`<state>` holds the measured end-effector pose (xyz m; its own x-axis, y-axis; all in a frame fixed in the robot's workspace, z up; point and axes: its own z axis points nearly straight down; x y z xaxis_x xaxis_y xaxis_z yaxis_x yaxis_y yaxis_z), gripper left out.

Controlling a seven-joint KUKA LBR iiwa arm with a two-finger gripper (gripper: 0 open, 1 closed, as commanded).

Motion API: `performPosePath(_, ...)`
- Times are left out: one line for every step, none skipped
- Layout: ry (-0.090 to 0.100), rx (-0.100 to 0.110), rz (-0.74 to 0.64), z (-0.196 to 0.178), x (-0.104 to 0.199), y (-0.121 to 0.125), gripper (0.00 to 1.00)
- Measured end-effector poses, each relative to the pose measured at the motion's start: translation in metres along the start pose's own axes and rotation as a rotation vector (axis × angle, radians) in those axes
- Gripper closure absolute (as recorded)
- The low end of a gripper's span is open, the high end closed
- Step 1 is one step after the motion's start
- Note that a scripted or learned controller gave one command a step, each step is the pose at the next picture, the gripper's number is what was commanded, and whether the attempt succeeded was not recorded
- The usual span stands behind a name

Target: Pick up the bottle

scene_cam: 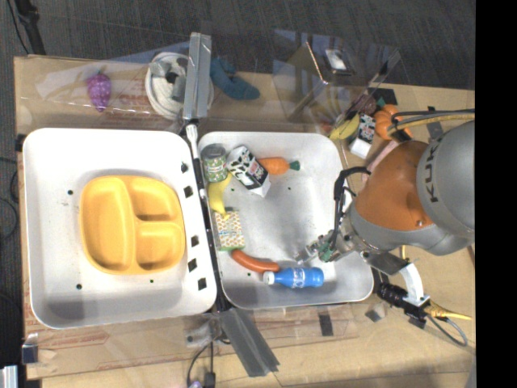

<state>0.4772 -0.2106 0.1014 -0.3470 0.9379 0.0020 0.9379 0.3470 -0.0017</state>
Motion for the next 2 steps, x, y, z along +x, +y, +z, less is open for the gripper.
performPosePath(0.002,0.001,-0.387,0.011,0.080,0.029,1.00)
performPosePath(-0.005,-0.003,-0.421,-0.170,0.060,0.022,1.00)
